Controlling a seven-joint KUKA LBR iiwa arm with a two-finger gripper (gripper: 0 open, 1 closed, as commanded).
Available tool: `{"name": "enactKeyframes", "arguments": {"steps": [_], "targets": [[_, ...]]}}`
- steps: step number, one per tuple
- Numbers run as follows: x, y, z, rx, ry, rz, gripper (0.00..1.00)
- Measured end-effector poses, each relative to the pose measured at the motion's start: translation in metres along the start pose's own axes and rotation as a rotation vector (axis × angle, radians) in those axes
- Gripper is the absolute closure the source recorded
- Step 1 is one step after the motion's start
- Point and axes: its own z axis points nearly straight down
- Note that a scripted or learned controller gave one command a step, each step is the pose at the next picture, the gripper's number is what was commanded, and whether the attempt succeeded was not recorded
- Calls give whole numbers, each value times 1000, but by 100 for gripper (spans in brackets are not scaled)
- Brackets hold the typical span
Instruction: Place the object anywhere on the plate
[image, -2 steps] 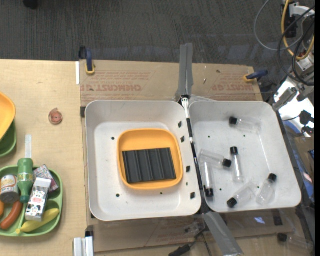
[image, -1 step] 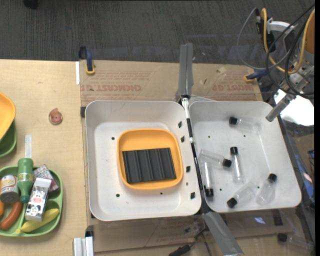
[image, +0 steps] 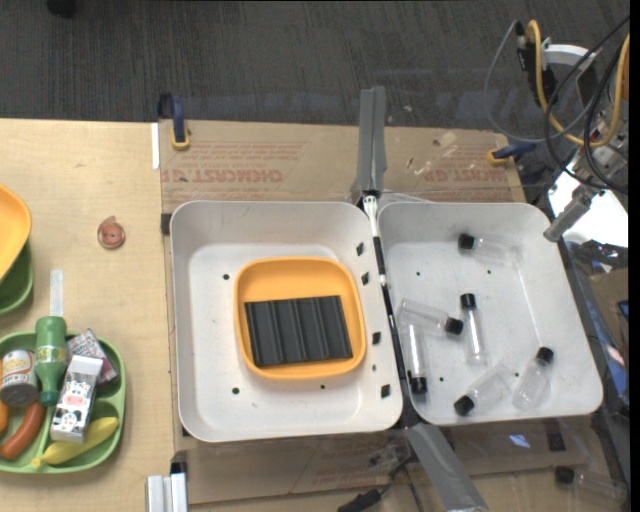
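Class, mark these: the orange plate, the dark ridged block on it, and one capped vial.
orange plate (image: 300, 275), camera view, bare upper rim.
dark ridged block (image: 302, 331), camera view, centre.
capped vial (image: 470, 325), camera view, clear body.

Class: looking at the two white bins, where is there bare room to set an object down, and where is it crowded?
Left bin: a bare white margin rings the orange plate, widest along the near and left walls; a dark ribbed insert covers most of the plate. Right bin: bare at the back middle and the centre; crowded along the near edge, where clear black-capped vials lie scattered.
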Motion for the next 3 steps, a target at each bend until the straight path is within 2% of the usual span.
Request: {"name": "enactKeyframes", "arguments": {"steps": [1,2,3], "targets": [[1,1,-42,0,-1,-250,0],[4,4,-53,1,-2,-593,0],[4,4,-48,2,-1,-594,0]]}}
